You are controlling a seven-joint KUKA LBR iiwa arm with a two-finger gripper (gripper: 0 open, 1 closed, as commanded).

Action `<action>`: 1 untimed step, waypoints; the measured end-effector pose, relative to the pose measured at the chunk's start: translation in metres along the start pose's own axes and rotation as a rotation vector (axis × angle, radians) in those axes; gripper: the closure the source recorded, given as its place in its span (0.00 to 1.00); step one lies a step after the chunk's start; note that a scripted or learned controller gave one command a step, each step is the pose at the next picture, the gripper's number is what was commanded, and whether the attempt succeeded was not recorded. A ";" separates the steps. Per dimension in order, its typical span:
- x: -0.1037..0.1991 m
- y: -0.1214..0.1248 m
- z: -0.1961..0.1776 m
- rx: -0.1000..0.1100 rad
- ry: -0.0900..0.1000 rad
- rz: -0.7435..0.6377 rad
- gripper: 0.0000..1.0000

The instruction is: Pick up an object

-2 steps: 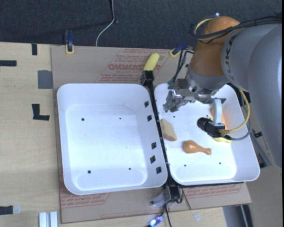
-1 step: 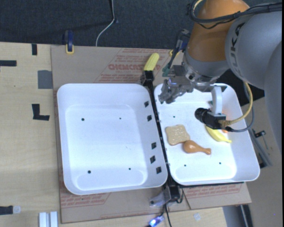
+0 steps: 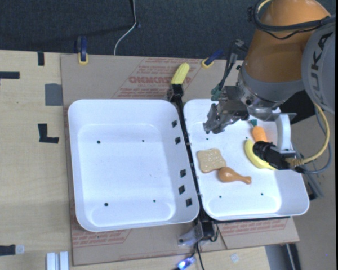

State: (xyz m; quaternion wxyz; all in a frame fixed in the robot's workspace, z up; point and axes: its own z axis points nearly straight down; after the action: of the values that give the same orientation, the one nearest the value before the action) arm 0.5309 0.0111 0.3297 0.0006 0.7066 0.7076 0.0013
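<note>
Toast (image 3: pixel 212 160), drumstick (image 3: pixel 233 176), banana (image 3: pixel 254 155) in right bin (image 3: pixel 253 207)

bench (image 3: pixel 22 151) | cardboard sheet (image 3: pixel 141 80) on top | 2 white bins (image 3: pixel 79 151) side by side

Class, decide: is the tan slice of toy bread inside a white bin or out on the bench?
Inside. The tan slice of toy bread lies flat on the floor of the right-hand white bin, beside the orange-brown toy drumstick.

One fixed camera looks down at a slant on the desk (image 3: pixel 22 151) from some way above, taking in both white bins (image 3: pixel 124 207), with the arm (image 3: pixel 287 44) entering at right
</note>
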 end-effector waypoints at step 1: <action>0.044 -0.002 -0.096 -0.007 0.002 -0.006 1.00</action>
State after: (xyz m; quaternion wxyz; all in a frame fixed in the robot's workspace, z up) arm 0.5290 0.0553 0.4258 0.0027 0.7044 0.7098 0.0044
